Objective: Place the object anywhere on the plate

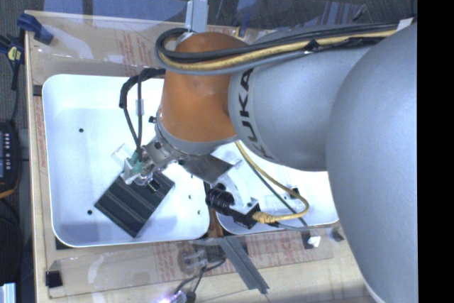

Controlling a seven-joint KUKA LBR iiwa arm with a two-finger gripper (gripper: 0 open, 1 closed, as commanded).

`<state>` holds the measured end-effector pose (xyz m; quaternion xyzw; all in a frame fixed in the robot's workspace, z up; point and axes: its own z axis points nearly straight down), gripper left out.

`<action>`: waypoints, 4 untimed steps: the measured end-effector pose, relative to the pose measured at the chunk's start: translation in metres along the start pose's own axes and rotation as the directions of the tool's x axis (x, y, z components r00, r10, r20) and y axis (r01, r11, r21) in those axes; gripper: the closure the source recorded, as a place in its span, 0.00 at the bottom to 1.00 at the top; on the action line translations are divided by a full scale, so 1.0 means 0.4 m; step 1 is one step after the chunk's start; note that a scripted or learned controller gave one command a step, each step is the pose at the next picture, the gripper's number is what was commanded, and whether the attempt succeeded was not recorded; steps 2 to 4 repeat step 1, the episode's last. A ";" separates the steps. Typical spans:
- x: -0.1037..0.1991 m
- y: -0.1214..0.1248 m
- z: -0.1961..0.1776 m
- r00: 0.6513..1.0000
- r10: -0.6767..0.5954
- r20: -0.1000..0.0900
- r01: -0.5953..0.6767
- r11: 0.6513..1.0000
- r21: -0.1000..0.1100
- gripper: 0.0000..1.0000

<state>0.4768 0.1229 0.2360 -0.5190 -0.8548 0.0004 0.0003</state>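
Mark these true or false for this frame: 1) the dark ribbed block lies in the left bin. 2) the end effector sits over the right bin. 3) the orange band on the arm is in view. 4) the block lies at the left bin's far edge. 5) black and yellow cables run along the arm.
1) True. The dark ribbed block lies in the left bin.
2) False. The end effector is over the left bin, at the block's upper end.
3) True. The orange band sits above the wrist.
4) False. The block lies by the bin's near edge, tilted diagonally.
5) True. Black and yellow cables run along the top of the arm.
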 end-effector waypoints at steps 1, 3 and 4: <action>0.113 0.074 0.238 0.940 0.340 0.001 -0.340 0.940 0.007 1.00; 0.113 0.074 0.238 0.940 0.340 0.001 -0.340 0.940 0.007 1.00; 0.113 0.074 0.238 0.940 0.340 0.001 -0.340 0.940 0.007 1.00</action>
